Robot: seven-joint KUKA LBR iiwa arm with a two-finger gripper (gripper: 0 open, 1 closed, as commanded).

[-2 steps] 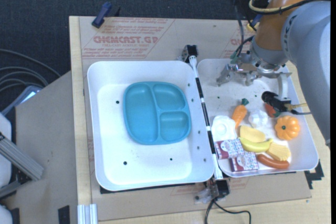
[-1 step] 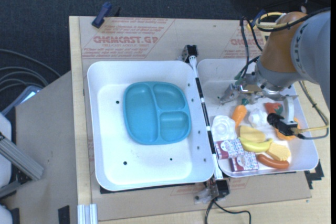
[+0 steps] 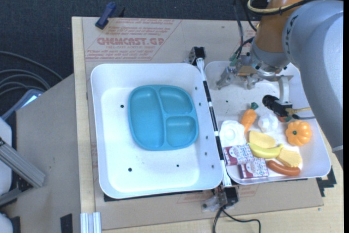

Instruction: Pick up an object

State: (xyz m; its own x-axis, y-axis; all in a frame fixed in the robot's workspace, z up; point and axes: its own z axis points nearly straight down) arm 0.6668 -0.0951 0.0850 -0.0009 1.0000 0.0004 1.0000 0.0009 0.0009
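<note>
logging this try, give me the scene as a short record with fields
left bin: holds a blue divided plate
right bin: toy food at its near end: carrot, banana, pumpkin, sausage, a red and white packet
arm: reaches in from the right
gripper: over the right bin's far end, nothing seen in it
held: nothing visible

We are seeing a glossy, smooth blue plastic tray (image 3: pixel 162 117) lying in a white plastic bin (image 3: pixel 103 133), shiny plastic toy food like the banana (image 3: pixel 264 145) and pumpkin (image 3: pixel 298 132), and a matt, cardboard-looking bench (image 3: pixel 87 43).
</note>
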